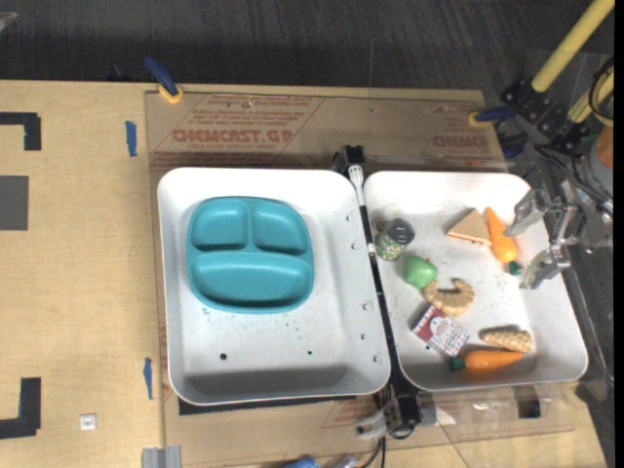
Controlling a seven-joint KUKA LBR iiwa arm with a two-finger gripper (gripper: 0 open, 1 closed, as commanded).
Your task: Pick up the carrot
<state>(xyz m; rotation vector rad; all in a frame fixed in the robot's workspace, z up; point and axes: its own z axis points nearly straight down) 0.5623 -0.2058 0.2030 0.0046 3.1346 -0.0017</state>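
Note:
Two orange carrots lie in the right bin [575,354]. One carrot [501,237] lies near the bin's right wall, pointing up and down, beside a tan wedge [469,225]. The other carrot [490,361], with a dark green top at its left end, lies along the front wall. My gripper [531,244] hangs over the right edge of that bin, just right of the upper carrot. Its fingers are open, one finger [525,212] above the other finger [537,273], and nothing sits between them.
The right bin also holds a small can [394,238], a green piece [419,270], a curled pastry [451,295], a red and white packet [441,331] and a bread loaf [507,338]. A teal divided plate [252,253] sits in the left bin [180,359].

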